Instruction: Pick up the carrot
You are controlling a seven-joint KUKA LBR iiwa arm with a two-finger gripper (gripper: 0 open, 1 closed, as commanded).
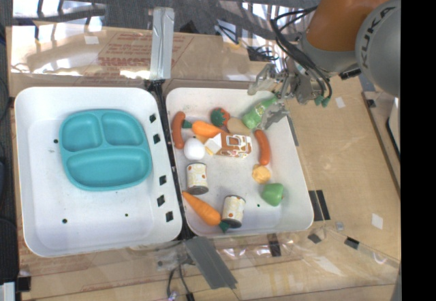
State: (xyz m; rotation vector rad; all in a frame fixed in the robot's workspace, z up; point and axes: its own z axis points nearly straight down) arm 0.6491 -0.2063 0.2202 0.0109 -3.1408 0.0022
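Observation:
Two carrots lie in the right bin (300,177). One carrot (201,208) rests near the front left, its green end beside a small can (233,210). A shorter carrot (205,130) lies at the back left of the heap. My gripper (272,99) hangs over the bin's back right corner, right at a light green vegetable (254,116). It is well apart from both carrots.
The right bin also holds two red sausages (178,128) (263,146), a white egg (195,149), a patterned box (236,146), a second can (197,178), a green pepper (272,193) and a yellow piece (261,173). A teal divided plate (103,150) sits in the left bin.

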